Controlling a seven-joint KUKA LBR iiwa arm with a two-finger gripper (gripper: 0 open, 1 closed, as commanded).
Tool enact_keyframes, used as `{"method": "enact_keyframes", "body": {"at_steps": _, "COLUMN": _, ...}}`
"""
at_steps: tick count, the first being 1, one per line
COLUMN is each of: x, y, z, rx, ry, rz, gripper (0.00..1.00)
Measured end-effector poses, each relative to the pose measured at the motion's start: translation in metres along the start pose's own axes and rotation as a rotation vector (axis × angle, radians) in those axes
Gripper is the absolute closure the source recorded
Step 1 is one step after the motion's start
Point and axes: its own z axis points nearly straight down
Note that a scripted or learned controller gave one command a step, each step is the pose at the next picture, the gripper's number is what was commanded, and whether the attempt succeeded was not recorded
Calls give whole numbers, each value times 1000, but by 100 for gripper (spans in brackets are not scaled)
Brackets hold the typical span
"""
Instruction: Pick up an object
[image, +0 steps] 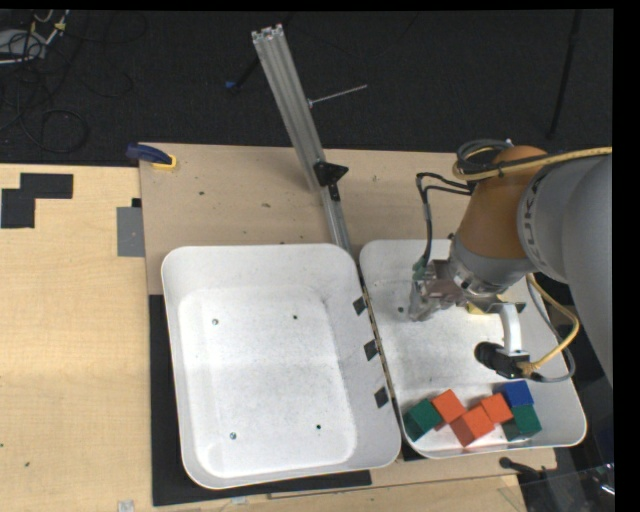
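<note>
While the jaws (428, 292), their state unclear, hang over the right bin (400, 262), coloured blocks (478, 414) cluster at its near edge

The arm (570, 215) enters from the right edge of the frame, a broad grey link filling the middle right. Its orange band (495, 205) sits right of centre, angled down and to the left. Below the band the grey wrist narrows to the claw (430, 290), which points down just right of the frame's centre. Black and yellow cables loop around the wrist. The claw's tips are too small and blurred to read.
</note>
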Motion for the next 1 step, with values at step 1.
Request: {"method": "enact_keyframes", "body": {"at_steps": 1, "x": -8, "y": -2, "z": -61, "rx": -8, "ry": -2, "rz": -2, "gripper": 100}}
